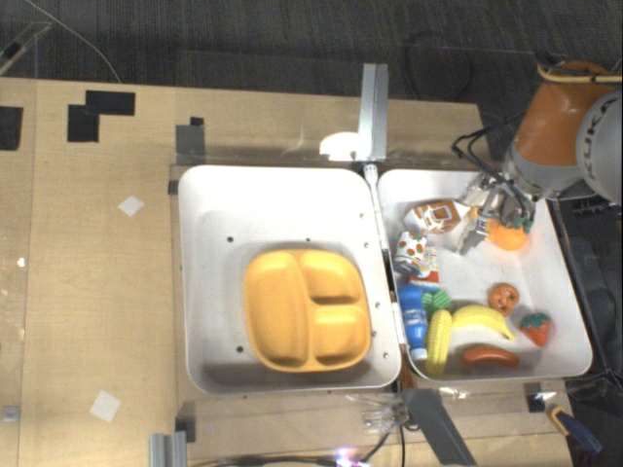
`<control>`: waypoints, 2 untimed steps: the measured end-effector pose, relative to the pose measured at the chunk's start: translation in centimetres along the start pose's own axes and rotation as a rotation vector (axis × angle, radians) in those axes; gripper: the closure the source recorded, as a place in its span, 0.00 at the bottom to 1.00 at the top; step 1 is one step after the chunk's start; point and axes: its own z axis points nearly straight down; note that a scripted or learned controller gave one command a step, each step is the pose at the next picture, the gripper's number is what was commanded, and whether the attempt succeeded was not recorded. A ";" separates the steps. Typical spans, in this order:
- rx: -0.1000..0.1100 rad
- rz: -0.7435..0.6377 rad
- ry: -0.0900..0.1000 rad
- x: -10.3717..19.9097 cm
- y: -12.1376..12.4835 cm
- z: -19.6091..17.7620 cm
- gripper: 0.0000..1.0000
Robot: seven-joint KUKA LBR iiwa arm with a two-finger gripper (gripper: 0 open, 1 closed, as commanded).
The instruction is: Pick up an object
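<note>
My gripper [494, 220] reaches in from the right over the far part of the right bin [569, 290]. A small orange fruit with a green top [509, 236] lies right beside it, touching or just under it. To the gripper's left sits a brown and white box [437, 216], with a white patterned carton [414, 252] in front of that. Nearer the bin's front lie a blue bottle [413, 308], a corn cob [440, 339], a banana [482, 321], a red sausage [490, 357], a strawberry [536, 329] and a small orange ball [503, 297].
The left bin [209, 261] holds a yellow divided plate [307, 309]. A metal post [374, 105] stands behind the wall between the bins. Cables trail by the arm's orange band [560, 115] at the far right.
</note>
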 end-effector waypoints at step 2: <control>-0.003 0.561 0.016 -0.9 -2.4 0.3 0.00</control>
